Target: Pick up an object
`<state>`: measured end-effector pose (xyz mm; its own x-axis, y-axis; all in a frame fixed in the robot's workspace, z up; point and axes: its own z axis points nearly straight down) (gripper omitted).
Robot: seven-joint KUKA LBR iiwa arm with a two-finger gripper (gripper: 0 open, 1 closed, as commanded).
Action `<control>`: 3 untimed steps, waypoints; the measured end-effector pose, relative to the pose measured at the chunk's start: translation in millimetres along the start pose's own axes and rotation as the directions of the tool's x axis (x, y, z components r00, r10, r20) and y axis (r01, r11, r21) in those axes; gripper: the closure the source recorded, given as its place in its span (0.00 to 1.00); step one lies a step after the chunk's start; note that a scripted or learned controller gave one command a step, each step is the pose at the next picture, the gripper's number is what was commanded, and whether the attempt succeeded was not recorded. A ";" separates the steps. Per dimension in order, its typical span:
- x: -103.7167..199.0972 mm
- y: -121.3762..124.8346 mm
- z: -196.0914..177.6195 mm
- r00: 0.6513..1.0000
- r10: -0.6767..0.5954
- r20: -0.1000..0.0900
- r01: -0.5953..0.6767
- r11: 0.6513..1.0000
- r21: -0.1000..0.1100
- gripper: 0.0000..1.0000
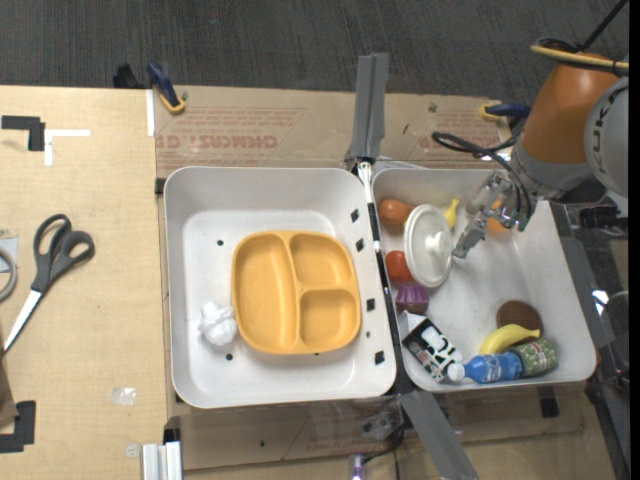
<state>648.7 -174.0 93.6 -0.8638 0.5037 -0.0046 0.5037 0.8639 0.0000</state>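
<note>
The white round lid sat in the right bin, up near its left wall and tipped on edge; the gripper was right there at the lid's right rim, touching it or as near as makes no difference; whether it was apart, together or clamped on that rim, I could not tell from this angle. The arm reached in from the right, its orange band high over the bin's far corner.

Around the lid it was crowded: an orange object just behind it against the wall; a small yellow piece at its upper right; a red object just beside its lower left edge; a purple object below that. Further toward the near side lay a black-and-white box in the corner; a blue bottle on its side along the near wall; a banana just above the bottle; a brown round thing touching the banana's top. All of these lay well apart from the gripper.

Over in the left bin, a yellow divided plate lay flat in the middle; a crumpled white lump rested against its lower left edge. Out on the bench, a pair of scissors lay to the left of both bins; a blue clamp gripped the cardboard behind them.
</note>
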 end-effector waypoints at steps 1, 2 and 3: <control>35.6 33.3 -0.9 0.982 0.191 0.009 -0.191 0.981 0.012 0.00; -5.1 -15.3 -15.3 0.981 0.193 0.002 -0.193 0.981 -0.001 0.00; 17.7 -58.0 -0.1 0.970 0.243 0.000 -0.243 0.970 0.000 0.00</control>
<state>604.3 -215.2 93.6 -0.7155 0.6986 -0.0043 0.6986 0.7155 0.0007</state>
